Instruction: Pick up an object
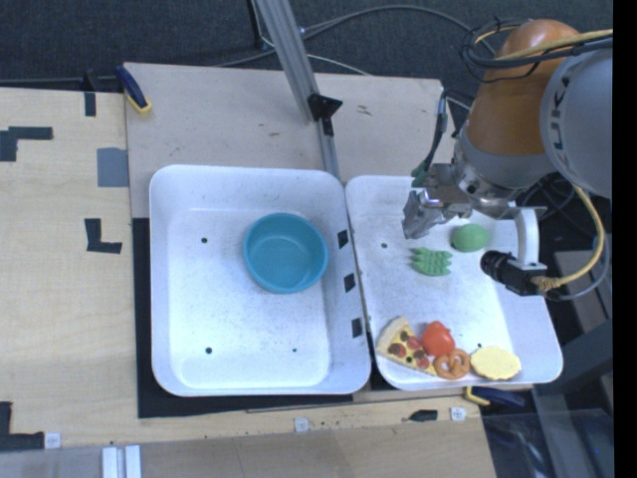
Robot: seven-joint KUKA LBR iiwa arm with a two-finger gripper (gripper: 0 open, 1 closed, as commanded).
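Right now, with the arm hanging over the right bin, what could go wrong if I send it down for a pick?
1. The gripper sits above and left of the green leafy toy, not over it, so a straight descent may miss.
2. The green round piece lies close beside the leafy toy and could be nudged or caught along with it.
3. The pizza slice, tomato, pretzel and yellow piece crowd the right bin's front corner, leaving little room.

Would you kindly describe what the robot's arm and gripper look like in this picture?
The arm is bulky and rounded, with grey casing and a glossy orange band above the wrist. Thin black and yellow cables loop around it. The small metallic grey gripper hangs beneath the wrist, and a black cylindrical attachment sticks out from a white bracket beside it.
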